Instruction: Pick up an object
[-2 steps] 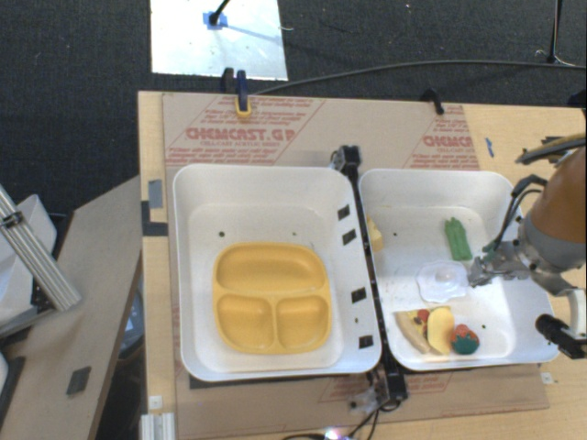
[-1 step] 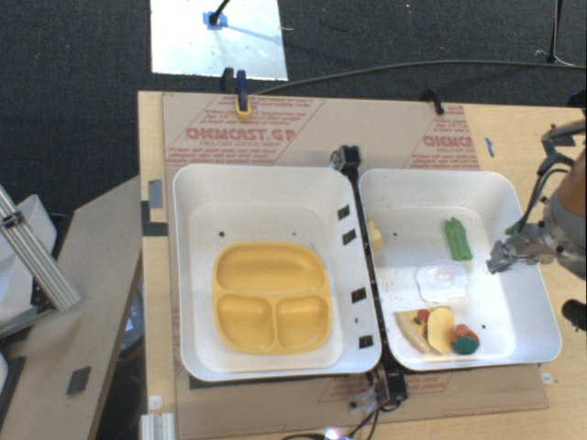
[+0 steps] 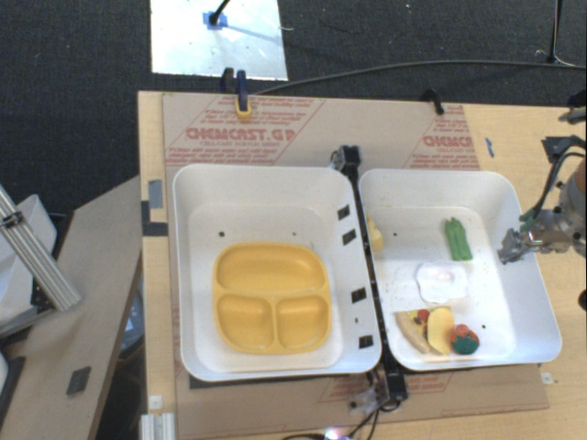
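The right white bin (image 3: pixel 514 282) holds a green toy vegetable (image 3: pixel 458 238), a white fried-egg toy (image 3: pixel 441 282), a yellow pizza-like slice with red bits (image 3: pixel 420 326), a yellow piece (image 3: pixel 441 328) and a small red and green toy (image 3: pixel 465 339). A small yellow item (image 3: pixel 374 235) lies against the bin's left wall. My gripper (image 3: pixel 515 245) hangs at the bin's right rim, to the right of the green vegetable and apart from it. Nothing shows between its tips.
The left white bin (image 3: pixel 197 209) holds a yellow three-compartment tray (image 3: pixel 271 296). Black clips run along the divide between the bins (image 3: pixel 353 246). A blue clamp (image 3: pixel 241 90) sits on the bench's far edge. A cable crosses above the bins.
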